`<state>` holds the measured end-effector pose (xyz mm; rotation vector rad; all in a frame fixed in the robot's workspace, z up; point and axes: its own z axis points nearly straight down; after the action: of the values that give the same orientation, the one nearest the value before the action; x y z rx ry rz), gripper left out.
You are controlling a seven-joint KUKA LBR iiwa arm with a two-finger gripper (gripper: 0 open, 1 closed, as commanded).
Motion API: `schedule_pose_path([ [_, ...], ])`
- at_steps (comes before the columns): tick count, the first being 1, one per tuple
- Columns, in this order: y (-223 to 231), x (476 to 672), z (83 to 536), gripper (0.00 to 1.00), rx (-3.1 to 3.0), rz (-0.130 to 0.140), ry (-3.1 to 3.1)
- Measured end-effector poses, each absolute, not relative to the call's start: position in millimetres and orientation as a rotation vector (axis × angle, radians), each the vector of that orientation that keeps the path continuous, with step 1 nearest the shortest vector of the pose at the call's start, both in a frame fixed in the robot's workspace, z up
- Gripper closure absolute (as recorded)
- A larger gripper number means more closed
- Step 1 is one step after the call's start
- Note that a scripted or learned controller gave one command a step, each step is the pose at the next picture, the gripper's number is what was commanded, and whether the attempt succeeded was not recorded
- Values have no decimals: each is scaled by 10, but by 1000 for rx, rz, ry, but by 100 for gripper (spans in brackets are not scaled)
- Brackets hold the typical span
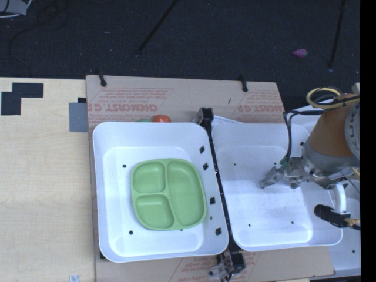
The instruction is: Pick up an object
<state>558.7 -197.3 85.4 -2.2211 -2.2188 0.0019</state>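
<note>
We judged the step to be the reach: our gripper (275,180) hung low over the right bin (258,239), near its right edge, while the only object, a plate (168,194), lay in the middle of the left bin (111,151). To do it well, we needed to cross the divider (212,175), come down over the plate's rim and close on that thin lip, not the flat floor. We could not tell the gripper's state; it carried nothing. The plate was pale green, rounded, shallow, with 3 compartments, and looked light and slippery.
</note>
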Motion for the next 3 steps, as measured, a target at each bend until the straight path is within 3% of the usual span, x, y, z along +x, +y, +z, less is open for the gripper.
schedule_pose_path([
  [1, -1980, 5593, 983, 100, -2224, 1, -2217],
  [3, -1898, 5535, 2194, 100, -2221, -2, -2225],
])
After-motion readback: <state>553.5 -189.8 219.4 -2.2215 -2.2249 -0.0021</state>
